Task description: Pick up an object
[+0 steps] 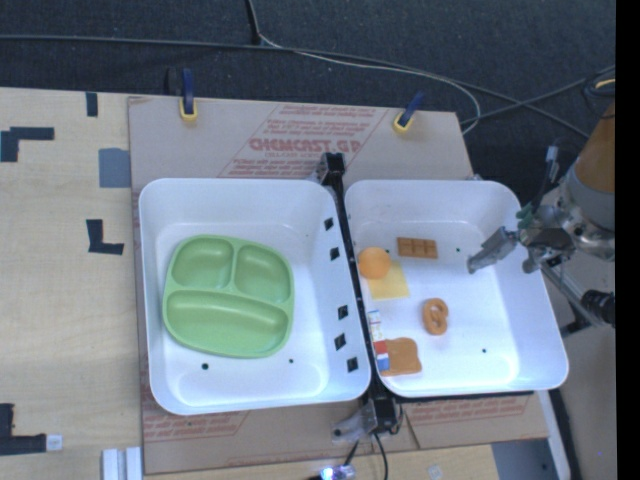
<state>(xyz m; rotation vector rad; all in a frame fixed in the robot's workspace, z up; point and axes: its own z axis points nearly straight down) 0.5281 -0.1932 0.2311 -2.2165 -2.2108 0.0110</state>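
Note:
The right bin [500, 200] holds several small toy foods: an orange ball [373, 262] resting on a yellow slice [393, 284], a brown waffle bar [417, 248], an orange pretzel ring [435, 316] and a toast-coloured piece [402, 357]. My gripper [516, 255] hangs over the bin's right side, well to the right of the waffle bar. It is open, and nothing sits between its fingers. One grey finger [488, 251] points left and down toward the bin floor.
A green divided plate [228, 296] lies in the left bin [160, 208]. A small red, white and blue item [377, 334] lies against the black divider [345, 268]. Cables run across the dark floor behind the bench.

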